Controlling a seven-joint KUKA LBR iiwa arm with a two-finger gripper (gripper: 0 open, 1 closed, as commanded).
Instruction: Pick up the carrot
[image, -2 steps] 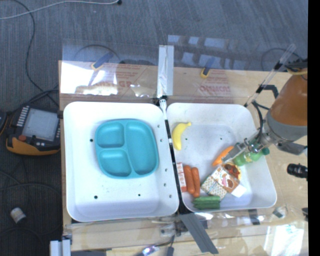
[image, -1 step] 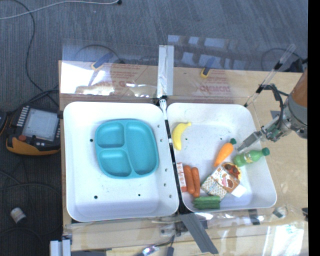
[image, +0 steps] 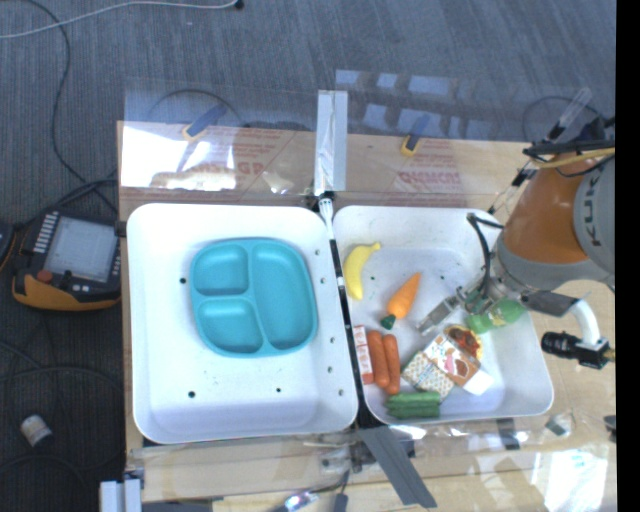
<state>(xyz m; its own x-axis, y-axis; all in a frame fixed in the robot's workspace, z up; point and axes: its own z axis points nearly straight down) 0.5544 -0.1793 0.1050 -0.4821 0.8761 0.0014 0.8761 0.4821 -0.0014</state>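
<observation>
Lying in the right bin (image: 520, 395), a little right of the frame's centre, the carrot (image: 404, 297) is a short orange cone with a green stub at its lower-left end, tilted so the fat end points up and right, and we see nothing gripping it. We judge a slip likely on its tapered sides, or a grab of the banana (image: 357, 268) or the sausages (image: 382, 360) nearby. Our claw (image: 445, 312) sits just right of it; its spread we cannot tell.

Bright, even overhead light; glare on clear panels (image: 215, 150); slightly soft focus.
</observation>
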